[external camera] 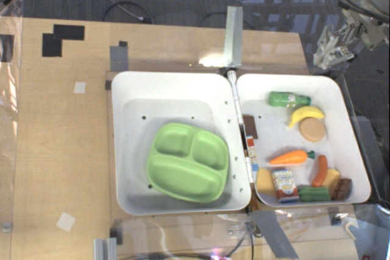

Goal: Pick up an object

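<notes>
My gripper (331, 50) hangs at the upper right, above the bench just beyond the far edge of the right bin (341, 91). Its fingers look spread apart with nothing between them. In the right bin lie a green bottle (289, 99), a yellow banana (306, 114), a tan round cookie (312, 130), an orange carrot (289, 158), a red sausage (320, 170), a small juice carton (284, 184), a green pickle (313, 194), a brown chocolate piece (341, 189) and a brown bar (249, 128) by the left wall.
The left bin (131, 100) holds a green divided plate (187, 162). A metal post (234, 36) stands upright behind the seam between the bins. Black markers (61, 38) sit on the wooden bench at far left.
</notes>
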Robot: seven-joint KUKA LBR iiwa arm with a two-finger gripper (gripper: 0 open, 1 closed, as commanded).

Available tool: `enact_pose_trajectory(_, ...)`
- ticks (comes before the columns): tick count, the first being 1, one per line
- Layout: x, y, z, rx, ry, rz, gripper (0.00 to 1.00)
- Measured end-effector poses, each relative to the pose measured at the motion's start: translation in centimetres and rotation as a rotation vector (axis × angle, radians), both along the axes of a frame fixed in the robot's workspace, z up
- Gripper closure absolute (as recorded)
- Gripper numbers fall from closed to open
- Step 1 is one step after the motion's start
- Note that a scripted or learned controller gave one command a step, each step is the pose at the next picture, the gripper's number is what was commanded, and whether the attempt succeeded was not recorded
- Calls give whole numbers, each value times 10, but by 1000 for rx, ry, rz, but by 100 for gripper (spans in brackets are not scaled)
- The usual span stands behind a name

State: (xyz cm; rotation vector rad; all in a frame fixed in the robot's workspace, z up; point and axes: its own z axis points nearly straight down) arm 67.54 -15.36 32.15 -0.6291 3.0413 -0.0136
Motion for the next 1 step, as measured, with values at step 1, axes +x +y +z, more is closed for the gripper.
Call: enact_pose_trajectory(1,-5,-3,4,7,24,-279,100)
